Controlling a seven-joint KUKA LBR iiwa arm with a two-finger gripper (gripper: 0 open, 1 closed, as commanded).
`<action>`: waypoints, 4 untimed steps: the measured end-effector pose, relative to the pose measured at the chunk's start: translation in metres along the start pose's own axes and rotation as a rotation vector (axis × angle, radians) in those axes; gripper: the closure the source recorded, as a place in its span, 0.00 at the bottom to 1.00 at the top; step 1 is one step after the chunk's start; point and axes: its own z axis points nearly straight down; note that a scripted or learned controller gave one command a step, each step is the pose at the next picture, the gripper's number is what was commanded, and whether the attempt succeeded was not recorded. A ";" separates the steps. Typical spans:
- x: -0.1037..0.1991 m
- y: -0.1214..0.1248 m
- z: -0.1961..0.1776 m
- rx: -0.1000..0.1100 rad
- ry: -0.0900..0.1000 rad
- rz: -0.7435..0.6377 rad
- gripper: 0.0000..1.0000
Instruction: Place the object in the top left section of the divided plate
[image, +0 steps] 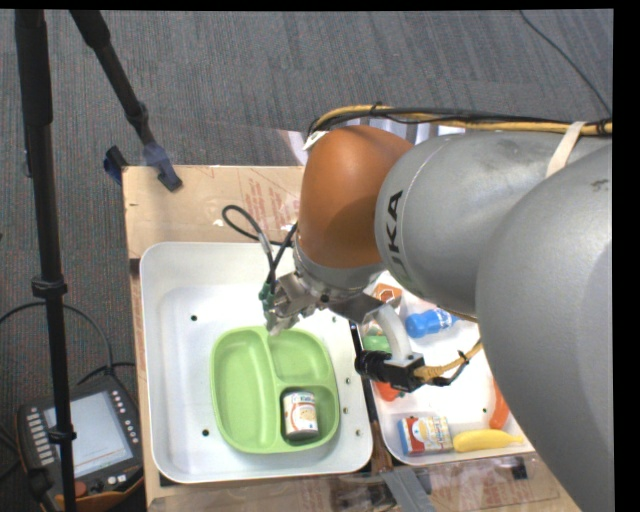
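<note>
1. A small can (301, 415) stands in the lower right compartment of the green divided plate (240, 390).
2. The gripper (277, 318) hangs over the plate's top edge, apart from the can; whether its jaws are open cannot be told.
3. The plate lies in the left white bin (170, 300).
4. A banana (485, 439) lies in the bin right of the plate.
</note>
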 end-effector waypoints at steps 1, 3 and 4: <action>0.030 -0.006 0.084 0.003 0.002 -0.126 1.00; 0.030 0.032 0.117 -0.008 -0.001 -0.068 1.00; -0.061 0.040 0.038 -0.002 0.000 -0.048 1.00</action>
